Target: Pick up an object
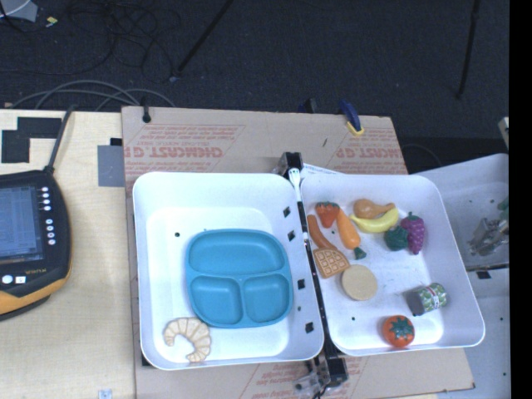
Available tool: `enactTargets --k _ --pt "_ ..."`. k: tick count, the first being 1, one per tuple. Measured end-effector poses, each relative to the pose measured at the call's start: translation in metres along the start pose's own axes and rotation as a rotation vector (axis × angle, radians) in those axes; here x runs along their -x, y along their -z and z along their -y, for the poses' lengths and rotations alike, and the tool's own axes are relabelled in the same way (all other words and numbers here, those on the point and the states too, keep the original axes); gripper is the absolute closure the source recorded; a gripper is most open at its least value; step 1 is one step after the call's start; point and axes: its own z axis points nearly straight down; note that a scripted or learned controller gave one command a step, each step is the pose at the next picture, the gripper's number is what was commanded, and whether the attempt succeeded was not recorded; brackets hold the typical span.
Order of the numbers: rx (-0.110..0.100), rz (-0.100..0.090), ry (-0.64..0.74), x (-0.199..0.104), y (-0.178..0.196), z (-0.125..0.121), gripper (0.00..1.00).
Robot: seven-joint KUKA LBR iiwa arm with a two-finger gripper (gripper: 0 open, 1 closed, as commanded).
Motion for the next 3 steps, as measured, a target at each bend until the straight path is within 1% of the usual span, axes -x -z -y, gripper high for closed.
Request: enactTargets --k 1,2,3 --pt "-0.003 -0.003 0.003 -0.064 -0.035 0.000 1.00" --pt "-0.004 -0.004 0.007 -0.162 -0.063 0.000 1.00" --pt "0.001 -0.003 0.009 -0.256 -0.032 0.000 1.00"
